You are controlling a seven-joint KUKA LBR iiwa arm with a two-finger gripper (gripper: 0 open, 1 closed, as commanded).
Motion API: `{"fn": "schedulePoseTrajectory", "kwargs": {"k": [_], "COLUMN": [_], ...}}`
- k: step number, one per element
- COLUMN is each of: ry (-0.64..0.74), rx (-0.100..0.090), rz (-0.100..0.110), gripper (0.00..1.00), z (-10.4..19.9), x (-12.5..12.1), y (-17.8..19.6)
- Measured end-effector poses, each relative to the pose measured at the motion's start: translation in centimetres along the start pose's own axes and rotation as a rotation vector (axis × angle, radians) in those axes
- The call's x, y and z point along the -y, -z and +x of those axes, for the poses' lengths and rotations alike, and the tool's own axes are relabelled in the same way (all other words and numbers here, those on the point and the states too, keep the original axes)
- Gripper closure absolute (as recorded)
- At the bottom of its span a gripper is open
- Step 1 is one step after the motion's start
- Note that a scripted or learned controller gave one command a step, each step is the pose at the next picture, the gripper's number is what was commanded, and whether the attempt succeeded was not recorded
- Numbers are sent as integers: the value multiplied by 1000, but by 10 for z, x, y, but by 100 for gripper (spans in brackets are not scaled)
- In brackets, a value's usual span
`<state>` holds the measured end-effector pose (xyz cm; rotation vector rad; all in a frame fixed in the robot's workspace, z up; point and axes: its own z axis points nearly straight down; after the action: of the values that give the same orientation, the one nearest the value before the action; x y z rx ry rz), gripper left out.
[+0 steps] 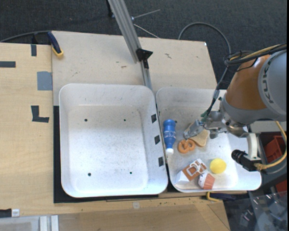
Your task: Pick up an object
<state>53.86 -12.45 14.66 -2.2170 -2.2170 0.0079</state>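
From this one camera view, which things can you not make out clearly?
1. The fingers of the gripper: small and blurred over the right bin; open or shut is unclear.
2. The tan piece: partly covered by the gripper, so its shape is unclear.
3. The orange-and-white box: its print is too small to read.
4. The blue bottle: its label is too small to read.
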Motion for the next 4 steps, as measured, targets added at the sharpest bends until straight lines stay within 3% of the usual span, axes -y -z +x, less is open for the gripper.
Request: {"fn": "schedulePoseTrajectory", "kwargs": {"k": [1,2,4], "ry": [1,2,1], "rx": [4,1,2], "rz": [-8,-9,-12], "gripper": [0,100,100], "z": [0,1,3], "x": [-1,-1,-16], "y": [-51,-39,64]}}
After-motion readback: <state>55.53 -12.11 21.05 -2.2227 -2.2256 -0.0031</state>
